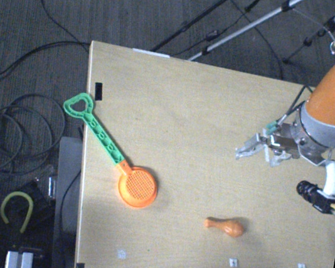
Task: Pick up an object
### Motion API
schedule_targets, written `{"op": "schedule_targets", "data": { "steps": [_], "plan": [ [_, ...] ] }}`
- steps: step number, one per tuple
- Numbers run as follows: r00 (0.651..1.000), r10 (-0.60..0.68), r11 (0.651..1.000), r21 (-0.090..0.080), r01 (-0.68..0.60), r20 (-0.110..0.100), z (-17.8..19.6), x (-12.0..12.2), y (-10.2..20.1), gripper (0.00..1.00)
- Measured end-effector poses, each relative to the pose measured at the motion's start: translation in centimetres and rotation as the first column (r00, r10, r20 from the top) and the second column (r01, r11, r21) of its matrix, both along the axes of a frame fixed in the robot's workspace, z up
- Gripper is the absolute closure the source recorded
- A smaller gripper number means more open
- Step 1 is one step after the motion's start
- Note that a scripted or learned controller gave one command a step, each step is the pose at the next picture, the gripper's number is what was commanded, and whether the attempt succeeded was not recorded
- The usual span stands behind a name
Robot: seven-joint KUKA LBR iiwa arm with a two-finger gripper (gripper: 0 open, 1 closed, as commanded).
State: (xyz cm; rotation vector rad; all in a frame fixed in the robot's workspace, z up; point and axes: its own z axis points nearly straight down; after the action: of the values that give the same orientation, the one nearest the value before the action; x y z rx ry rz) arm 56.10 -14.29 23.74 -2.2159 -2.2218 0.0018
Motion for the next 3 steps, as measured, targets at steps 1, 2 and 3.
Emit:
{"op": "schedule_targets", "data": {
  "steps": [1,2,3],
  "plan": [
    [0.995,0.101,0.995,-0.005,-0.101,0.000,-7.0,9.6,-7.7,0.00],
    [0.988,0.156,0.988,-0.004,-0.156,0.002,-15.4,10.7,-5.6,0.00],
    [0.928,0.371,0.928,-0.005,-0.371,0.004,-13.4,10.8,-5.4,0.00]
  ]
}}
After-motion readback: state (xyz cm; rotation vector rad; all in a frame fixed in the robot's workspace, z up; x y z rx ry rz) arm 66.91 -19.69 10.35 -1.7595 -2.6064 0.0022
